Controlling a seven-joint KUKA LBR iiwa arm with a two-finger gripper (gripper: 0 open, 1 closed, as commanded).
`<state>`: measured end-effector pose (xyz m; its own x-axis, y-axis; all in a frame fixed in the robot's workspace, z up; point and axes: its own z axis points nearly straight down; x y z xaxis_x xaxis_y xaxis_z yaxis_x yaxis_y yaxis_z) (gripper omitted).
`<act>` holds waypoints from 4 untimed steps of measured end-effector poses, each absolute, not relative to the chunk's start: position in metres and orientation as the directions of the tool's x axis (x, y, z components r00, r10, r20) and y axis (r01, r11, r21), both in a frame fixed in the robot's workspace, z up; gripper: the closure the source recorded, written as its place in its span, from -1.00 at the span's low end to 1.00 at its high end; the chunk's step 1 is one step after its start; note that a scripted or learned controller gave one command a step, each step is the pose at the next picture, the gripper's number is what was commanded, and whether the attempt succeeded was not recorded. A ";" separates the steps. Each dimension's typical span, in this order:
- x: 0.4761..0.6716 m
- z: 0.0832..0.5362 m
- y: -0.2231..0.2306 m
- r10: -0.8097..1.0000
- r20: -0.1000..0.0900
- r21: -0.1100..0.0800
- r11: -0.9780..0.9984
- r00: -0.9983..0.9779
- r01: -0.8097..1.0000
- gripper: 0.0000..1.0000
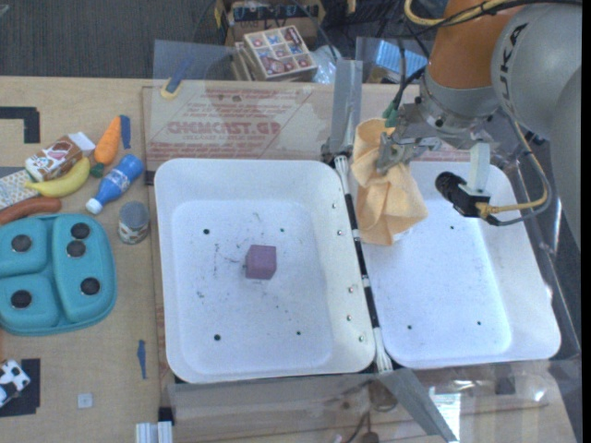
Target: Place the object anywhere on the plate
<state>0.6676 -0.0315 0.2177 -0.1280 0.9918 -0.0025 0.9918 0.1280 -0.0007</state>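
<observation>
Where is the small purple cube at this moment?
In the camera view, the purple cube lies near the middle of the left white bin, apart from its walls and away from the yellow cloth hanging over the right bin.

The arm enters from the upper right of the frame. Its claw (392, 150) grips the top of a yellow cloth (388, 201), which hangs over the divide between the two bins — mostly above the upper-left corner of the right bin (480, 312). A small purple cube (260, 262) rests near the centre of the left bin (185, 247). At the left edge, the desk (55, 100) carries a teal tray (51, 270), a banana (60, 181) and a small bottle (115, 183).
</observation>
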 end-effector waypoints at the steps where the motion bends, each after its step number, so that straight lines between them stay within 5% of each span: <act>1: 0.668 0.218 -0.031 0.992 -0.002 0.000 0.128 -0.128 0.992 -1.00; 2: 0.669 0.227 -0.031 0.991 -0.005 0.003 0.131 -0.131 0.991 1.00; 3: 0.669 0.227 -0.031 0.991 -0.005 0.002 0.131 -0.131 0.991 -1.00; 4: 0.671 0.236 -0.031 0.991 -0.007 0.005 0.132 -0.132 0.991 1.00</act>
